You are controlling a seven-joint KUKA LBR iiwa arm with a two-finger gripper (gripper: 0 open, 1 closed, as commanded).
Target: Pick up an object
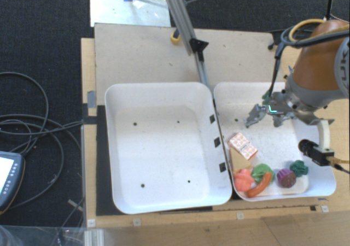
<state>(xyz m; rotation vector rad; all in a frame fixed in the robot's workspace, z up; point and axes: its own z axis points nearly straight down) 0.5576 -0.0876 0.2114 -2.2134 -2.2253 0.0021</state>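
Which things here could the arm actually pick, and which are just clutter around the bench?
Pickable, all in the right bin:
patterned box
orange toy
orange carrot
green toy
purple toy
dark green toy

Just lying about:
left bin
cables
tablet
tripod leg

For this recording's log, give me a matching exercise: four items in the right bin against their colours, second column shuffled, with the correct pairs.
Column one:
1. small box by the divider
2. long carrot-like piece
3. round item near the front wall
4. small item to the right of the round one

Column two:
A. dark green
B. pink and white checked
C. purple
D. orange

Pairs: 1-B, 2-D, 3-C, 4-A
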